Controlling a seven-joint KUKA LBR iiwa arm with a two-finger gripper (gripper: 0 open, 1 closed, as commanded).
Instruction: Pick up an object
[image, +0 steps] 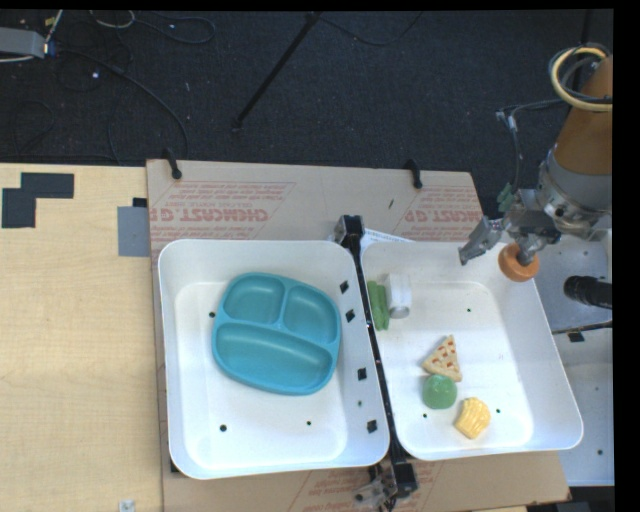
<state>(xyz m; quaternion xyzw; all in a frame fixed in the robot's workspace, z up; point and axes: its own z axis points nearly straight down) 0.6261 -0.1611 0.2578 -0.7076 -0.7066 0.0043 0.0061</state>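
My gripper (508, 248) hangs over the back right corner of the right bin (560, 425), at the end of the grey arm with its orange band. A small orange object (518, 264) sits right under the gripper, just outside the bin's corner; whether it is gripped is unclear. Inside the right bin lie a wedge-shaped yellow piece (442, 358), a green ball (438, 391), a yellow corn-like piece (473, 417), a white cylinder (399, 296) and a green stick (377, 305) along the divider.
The left bin (190, 440) holds a teal divided plate (277, 332). A black divider (366, 340) runs between the two bins. Cardboard lies behind the bins, with a wooden bench top to the left.
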